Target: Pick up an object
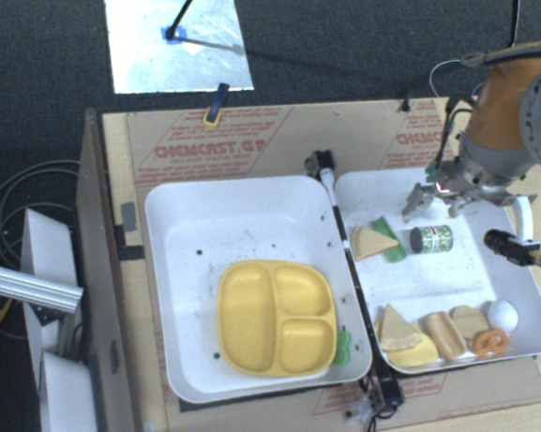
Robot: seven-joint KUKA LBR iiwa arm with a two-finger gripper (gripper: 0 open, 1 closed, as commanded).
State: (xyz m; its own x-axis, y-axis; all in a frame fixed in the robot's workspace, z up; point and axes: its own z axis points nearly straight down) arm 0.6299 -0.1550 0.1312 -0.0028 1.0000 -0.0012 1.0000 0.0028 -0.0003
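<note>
Just below the claw (438, 196) lies a small can (432, 239) with a green patterned label. Far to its lower left, a yellow divided plate (277, 316) sits in a white bin (186, 218).
</note>
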